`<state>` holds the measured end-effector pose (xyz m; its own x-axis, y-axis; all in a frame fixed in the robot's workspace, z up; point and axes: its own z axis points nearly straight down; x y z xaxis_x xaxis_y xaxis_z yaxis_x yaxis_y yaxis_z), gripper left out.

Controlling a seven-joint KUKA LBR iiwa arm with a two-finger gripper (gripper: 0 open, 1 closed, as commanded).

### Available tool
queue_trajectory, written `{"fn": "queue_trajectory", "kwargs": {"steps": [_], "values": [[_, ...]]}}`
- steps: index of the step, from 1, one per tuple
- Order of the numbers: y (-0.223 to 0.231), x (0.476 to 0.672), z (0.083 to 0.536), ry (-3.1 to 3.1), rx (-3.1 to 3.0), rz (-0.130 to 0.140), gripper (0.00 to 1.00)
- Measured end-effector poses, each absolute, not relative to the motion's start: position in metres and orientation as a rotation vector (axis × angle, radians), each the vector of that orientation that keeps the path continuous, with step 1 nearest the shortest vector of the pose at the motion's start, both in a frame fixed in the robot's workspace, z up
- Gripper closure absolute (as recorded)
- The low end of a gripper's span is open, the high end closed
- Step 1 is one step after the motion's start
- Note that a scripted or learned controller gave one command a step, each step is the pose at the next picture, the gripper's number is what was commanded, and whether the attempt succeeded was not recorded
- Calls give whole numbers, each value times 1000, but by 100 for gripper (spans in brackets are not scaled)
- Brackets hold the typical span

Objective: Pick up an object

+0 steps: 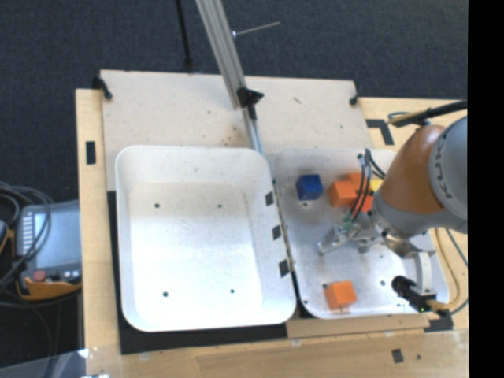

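Hovered low in the right bin, grip state impossible to tell.

Gripper (340, 239) hung over bare floor of the right bin (315, 302), between three blocks and touching none; orange block (345, 190) and blue block (309, 187) lay beyond, another orange block (340, 294) nearer the front rim; closing here would probably catch only air; descending off-centre could push a block away.

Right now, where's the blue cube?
The small blue cube sits in the right white bin, near its far-left corner, just left of an orange block.
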<state>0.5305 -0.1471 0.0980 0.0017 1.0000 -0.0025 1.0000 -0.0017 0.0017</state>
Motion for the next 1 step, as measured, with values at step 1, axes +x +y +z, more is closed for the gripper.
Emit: {"fn": "queue_trajectory", "kwargs": {"steps": [1], "values": [[-148,532,109,2209,2227,6,100]]}}
